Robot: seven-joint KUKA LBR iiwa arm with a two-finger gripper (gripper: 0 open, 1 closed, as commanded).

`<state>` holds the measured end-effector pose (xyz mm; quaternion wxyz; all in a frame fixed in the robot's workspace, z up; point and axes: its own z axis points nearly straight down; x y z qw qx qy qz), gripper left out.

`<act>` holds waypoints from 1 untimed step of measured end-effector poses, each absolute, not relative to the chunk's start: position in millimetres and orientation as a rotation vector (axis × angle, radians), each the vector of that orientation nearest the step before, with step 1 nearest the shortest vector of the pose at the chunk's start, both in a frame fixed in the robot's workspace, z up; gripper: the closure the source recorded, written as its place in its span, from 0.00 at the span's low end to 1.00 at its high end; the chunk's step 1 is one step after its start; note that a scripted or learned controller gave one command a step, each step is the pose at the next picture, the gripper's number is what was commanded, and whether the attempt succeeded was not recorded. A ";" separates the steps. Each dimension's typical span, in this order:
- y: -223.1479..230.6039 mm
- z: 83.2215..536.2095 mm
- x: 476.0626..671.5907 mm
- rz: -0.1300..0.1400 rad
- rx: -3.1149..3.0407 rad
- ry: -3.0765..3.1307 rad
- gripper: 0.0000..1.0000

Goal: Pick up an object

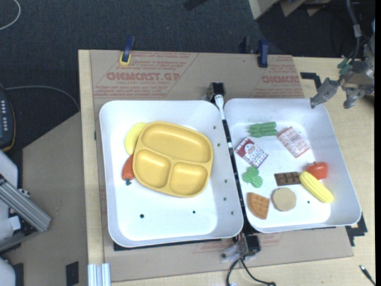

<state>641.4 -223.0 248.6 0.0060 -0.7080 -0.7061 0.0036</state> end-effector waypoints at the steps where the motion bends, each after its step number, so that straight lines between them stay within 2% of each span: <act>1: -222.4 257.2 643.9 0.000 -2.221 -2.222 0.00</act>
